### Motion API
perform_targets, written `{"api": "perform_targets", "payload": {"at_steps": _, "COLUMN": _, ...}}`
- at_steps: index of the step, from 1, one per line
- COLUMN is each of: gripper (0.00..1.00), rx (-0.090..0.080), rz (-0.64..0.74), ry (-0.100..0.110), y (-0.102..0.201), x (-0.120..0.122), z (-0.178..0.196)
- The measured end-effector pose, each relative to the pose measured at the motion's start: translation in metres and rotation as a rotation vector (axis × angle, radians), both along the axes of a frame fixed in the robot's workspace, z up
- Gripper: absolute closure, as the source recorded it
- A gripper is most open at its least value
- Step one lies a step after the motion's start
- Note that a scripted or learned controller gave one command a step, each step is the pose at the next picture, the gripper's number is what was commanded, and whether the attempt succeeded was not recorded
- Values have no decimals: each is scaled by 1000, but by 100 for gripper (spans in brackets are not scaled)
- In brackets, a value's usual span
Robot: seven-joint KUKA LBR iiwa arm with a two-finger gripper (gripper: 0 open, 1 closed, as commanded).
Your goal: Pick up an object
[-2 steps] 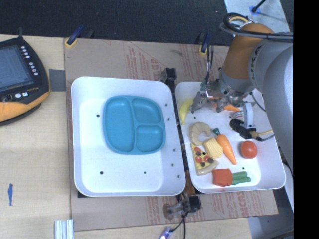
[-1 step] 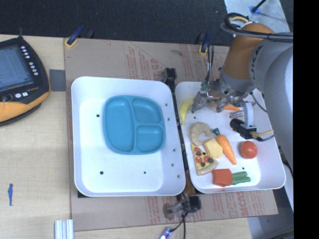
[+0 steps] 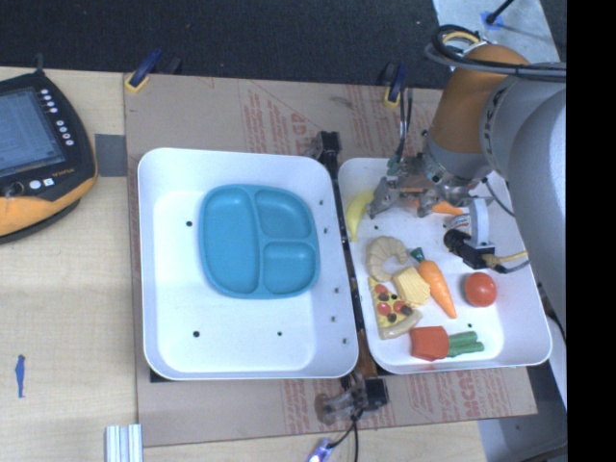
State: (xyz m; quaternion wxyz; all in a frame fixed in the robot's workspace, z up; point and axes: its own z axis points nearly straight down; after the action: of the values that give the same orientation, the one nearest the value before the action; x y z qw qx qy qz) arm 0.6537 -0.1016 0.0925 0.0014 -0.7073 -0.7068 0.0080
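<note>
Toy foods lie loose in the right bin point(image 3: 525, 349): a yellow banana point(image 3: 356, 214) by its left wall, an orange carrot point(image 3: 436, 286) centrally, a red tomato point(image 3: 479, 289) beside it, a pizza slice point(image 3: 390, 311) lower left.

The gripper point(image 3: 416, 192) covers part of the banana point(image 3: 357, 212) and an orange item behind it; the arm point(image 3: 520, 133) runs past the frame's right side.

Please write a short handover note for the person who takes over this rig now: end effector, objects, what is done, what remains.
End effector: low over the far end of the right bin; open or shut cannot be told.
Right bin holds banana, carrot, tomato, pizza slice, red block.
Left bin holds the blue divided plate.
Done: nothing visibly lifted.
Left: grasp and lift one object.
</note>
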Motion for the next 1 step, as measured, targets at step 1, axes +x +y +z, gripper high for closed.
{"api": "perform_targets", "payload": {"at_steps": 1, "gripper": 0, "rx": -1, "rz": 0, "ry": 0, "y": 1, "x": 0, "z": 0}}
